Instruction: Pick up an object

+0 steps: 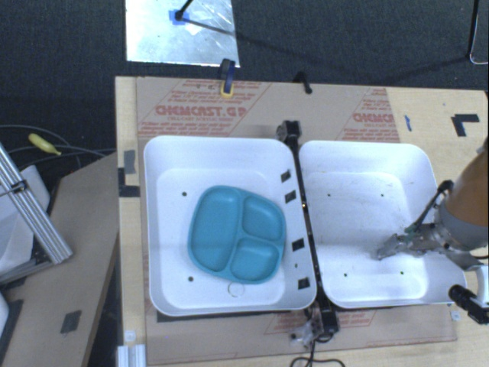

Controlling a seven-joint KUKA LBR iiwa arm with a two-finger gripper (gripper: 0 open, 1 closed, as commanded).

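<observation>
Blue divided plate (pixel 237 234) lies in the left bin (pixel 164 197), slightly toward its near edge. Gripper (pixel 390 248) hangs low in the right bin (pixel 359 167) near its right wall, fingers spread, pinching nothing.

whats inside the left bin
A blue divided plate lies in the left bin, with a small clear ring beside it. Whatever is under the plate is covered.

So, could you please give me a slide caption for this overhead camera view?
Gripper low in the right shallow white bin; blue three-compartment plastic plate in the left white bin.
</observation>
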